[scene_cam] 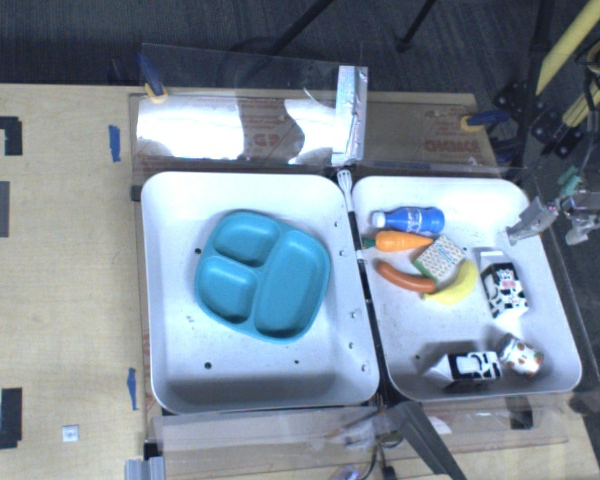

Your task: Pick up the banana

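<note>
You see two white bins side by side on the bench. Take the right bin (555, 313) as your landmark. The banana (458, 284) lies inside it, in the upper middle part of its floor, curved and yellow. On the banana's upper end rests a small checkered packet (439, 258), touching it. Just left of the banana, and touching it, lies a reddish sausage (404, 277). Above these, near the bin's back wall, you find a carrot (404, 241) and above it a blue bottle (411, 219) lying on its side. Toward the bin's right wall stands a small black-and-white cow figure (503, 292), apart from the banana. Near the bin's front wall lie a black-and-white box (472, 365) and, just right of it, a small white and orange toy (521, 358).

The gripper (533, 222) is at the upper right corner of this bin, above its rim, well apart from the banana. You cannot tell from here how it is set, and nothing is visibly in it.

In the left bin (170, 268), beside the landmark bin, sits a blue divided plate (263, 274).
</note>
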`<state>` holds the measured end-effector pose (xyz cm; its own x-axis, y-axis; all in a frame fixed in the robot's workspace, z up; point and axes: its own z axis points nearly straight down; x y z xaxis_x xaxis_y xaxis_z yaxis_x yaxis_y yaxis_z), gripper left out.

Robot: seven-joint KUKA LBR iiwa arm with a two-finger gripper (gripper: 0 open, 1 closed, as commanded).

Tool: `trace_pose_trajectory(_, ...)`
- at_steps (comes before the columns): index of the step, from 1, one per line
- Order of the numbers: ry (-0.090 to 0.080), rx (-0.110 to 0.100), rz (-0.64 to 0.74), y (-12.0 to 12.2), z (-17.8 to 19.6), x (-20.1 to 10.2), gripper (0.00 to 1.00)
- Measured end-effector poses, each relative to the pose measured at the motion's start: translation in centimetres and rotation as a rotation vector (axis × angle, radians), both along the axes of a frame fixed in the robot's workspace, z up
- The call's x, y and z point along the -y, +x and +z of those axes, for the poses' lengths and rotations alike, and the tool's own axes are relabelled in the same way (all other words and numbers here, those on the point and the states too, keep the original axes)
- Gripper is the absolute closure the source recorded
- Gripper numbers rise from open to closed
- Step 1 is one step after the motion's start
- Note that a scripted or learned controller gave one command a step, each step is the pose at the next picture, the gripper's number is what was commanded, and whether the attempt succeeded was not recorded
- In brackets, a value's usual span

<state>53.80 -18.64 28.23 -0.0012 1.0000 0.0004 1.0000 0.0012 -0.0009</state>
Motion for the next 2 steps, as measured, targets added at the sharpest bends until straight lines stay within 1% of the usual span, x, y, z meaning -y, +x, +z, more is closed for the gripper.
trace_pose_trajectory(1, 0.000, 0.001, 0.157, 1.4, -12.7, -6.3, 0.00)
trace_pose_trajectory(2, -0.002, 0.011, 0.089, 1.5, -17.4, -3.4, 0.00)
